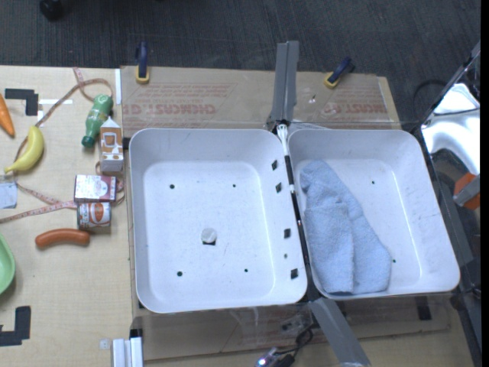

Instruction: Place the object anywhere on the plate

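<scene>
A small round grey-white object [208,237] lies on the floor of the left bin [153,205], a little below its middle. A light blue towel [340,232] lies crumpled in the right bin [412,205], running from the upper left to the front. At the bench's far left, the rim of a green plate [4,264] pokes in from the frame edge. Part of the arm [451,132], with its orange band [467,189], sits at the right edge, outside the right bin.
Toy food lies left of the bins: a banana [27,151], a carrot [6,117], a green bottle [97,118], a small carton [111,147], a box [95,187], a can [95,215] and a sausage [63,238]. A grey divider post [285,82] stands between the bins.
</scene>
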Tool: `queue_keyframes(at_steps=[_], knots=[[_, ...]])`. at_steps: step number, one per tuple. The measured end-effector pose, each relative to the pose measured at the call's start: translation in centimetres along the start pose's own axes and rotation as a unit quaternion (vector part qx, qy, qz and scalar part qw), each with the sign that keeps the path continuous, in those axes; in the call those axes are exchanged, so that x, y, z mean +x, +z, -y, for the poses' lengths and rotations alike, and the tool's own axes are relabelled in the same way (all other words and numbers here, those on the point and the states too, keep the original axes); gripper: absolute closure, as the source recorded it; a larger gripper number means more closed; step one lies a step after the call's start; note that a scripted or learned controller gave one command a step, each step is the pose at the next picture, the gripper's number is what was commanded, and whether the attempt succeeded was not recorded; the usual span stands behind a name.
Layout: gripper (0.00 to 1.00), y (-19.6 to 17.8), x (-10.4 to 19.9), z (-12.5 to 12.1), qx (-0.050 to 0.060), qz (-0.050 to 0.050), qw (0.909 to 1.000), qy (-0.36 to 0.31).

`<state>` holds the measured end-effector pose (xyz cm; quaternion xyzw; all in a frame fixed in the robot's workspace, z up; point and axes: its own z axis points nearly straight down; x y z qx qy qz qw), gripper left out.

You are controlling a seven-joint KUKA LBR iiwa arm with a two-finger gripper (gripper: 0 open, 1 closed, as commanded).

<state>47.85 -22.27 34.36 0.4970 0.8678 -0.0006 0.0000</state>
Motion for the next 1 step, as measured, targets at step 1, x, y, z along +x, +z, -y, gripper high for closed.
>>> queue_keyframes(at_steps=[1], knots=[[1.00, -9.78, 0.01, -0.06, 0.000, 0.001, 0.9969, -0.078]])
